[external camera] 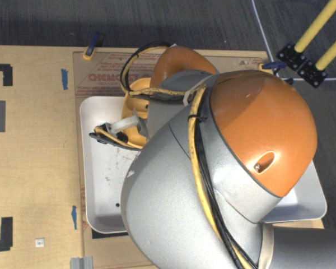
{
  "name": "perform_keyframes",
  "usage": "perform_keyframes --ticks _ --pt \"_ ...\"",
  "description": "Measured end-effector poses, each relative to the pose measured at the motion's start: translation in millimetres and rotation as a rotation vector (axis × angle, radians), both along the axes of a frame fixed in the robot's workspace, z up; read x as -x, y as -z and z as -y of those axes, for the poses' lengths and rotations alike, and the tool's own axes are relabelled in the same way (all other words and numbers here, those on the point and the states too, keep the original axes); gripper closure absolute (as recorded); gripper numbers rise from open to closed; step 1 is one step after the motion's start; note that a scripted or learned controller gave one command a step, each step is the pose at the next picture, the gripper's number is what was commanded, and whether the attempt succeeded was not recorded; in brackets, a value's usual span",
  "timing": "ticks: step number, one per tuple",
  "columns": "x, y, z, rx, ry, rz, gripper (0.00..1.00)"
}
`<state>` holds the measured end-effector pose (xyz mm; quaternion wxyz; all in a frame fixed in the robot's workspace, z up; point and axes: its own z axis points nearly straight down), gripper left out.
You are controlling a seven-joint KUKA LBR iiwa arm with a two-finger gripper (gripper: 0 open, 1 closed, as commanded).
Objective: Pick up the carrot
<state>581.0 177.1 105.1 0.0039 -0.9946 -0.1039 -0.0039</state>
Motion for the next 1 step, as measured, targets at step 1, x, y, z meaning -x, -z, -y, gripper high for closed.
perform_keyframes --ticks 1 --pt "19.0 -47.9 -17.8 0.008 0.004 -0.007 0.0"
